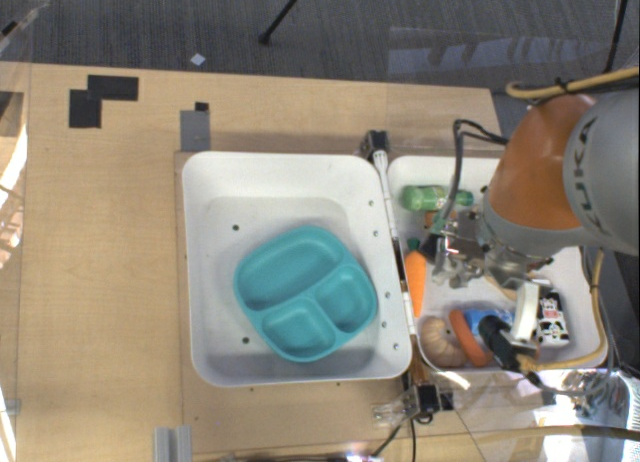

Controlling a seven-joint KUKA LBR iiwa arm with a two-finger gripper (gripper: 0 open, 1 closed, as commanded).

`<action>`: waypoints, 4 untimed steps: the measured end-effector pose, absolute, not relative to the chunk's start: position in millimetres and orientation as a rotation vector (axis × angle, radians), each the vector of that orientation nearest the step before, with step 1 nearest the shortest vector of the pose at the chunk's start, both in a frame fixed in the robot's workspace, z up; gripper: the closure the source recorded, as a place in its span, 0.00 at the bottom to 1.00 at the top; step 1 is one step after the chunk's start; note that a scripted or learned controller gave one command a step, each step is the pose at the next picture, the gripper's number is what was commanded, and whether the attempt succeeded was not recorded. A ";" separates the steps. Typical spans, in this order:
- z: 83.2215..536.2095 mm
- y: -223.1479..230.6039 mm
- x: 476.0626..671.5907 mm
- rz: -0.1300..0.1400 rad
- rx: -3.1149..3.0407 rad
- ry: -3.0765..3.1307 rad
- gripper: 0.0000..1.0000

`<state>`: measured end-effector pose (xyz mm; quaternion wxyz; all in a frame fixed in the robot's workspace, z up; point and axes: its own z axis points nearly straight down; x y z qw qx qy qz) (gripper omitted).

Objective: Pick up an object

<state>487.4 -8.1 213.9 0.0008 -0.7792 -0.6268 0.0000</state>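
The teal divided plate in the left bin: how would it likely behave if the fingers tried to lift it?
The teal divided plate looks like rigid moulded plastic, so probably stiff and light. It lies flat and wide, so a grip likely needs its raised rim. Its smooth surface may slip, and a push would probably slide it across the left bin.

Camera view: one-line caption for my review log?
Grey KUKA arm over right white bin of small objects; teal divided plate in left white bin.

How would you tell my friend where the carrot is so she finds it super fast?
Look at the two white bins and pick the right bin, the one the grey and orange arm reaches into. Along its left wall, beside the divider between the bins, lies the carrot, pointing up and down the picture. It is the plain orange cone, below the green bottle and above the brownish lump.
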 end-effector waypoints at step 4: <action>310.7 -184.0 533.7 0.000 -3.129 -0.340 1.00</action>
